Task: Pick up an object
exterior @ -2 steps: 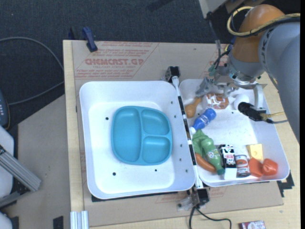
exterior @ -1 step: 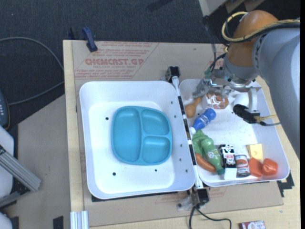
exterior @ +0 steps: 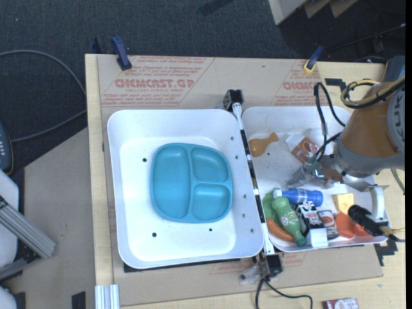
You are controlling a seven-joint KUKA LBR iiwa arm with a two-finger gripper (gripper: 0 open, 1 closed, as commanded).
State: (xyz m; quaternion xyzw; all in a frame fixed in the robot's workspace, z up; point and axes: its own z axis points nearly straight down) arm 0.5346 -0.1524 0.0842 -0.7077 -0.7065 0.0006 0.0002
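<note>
Down in the right bin, gripper was poised over clutter (finger state could not be told), blue bottle and green bottle just beside, blue plate in left bin.

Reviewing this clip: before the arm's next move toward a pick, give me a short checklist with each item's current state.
1. Tool positioned over the right bin: ok.
2. Object visibly between the tool's tips: cannot tell; the spot is cluttered and blurred.
3. Candidate items within the right bin, such as the green bottle and blue bottle: ok, both lie near the front.
4. Items separated enough for a clean single pick: not ok; the bottles and neighbours lie packed together.
5. Left bin holds the blue divided plate, lying flat: ok.
</note>
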